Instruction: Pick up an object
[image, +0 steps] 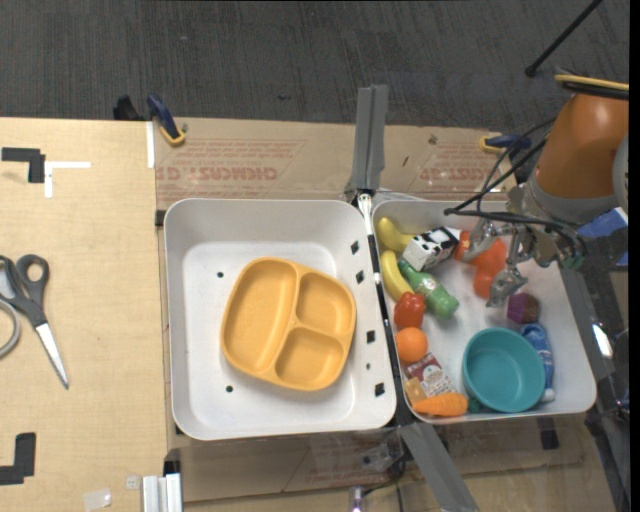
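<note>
The gripper (510, 275) hangs over the far right part of the right bin (575, 300), its metal fingers reaching down just beside an orange-red toy (490, 268) and a purple ball (522, 308); whether it is clenched or released cannot be told. Toward the bin's near right corner sits a teal bowl (503, 370) with a blue bottle (538, 345) against it. Along the left wall lie 2 bananas (393, 255), a green bottle (430, 290), a tomato (409, 309), an orange (411, 344) and a carrot (440, 404); a black-and-white cow (432, 246) stands near the far edge. The left bin (190, 320) holds 1 yellow 3-part plate (288, 323) at its middle, with bare floor around it.
</note>
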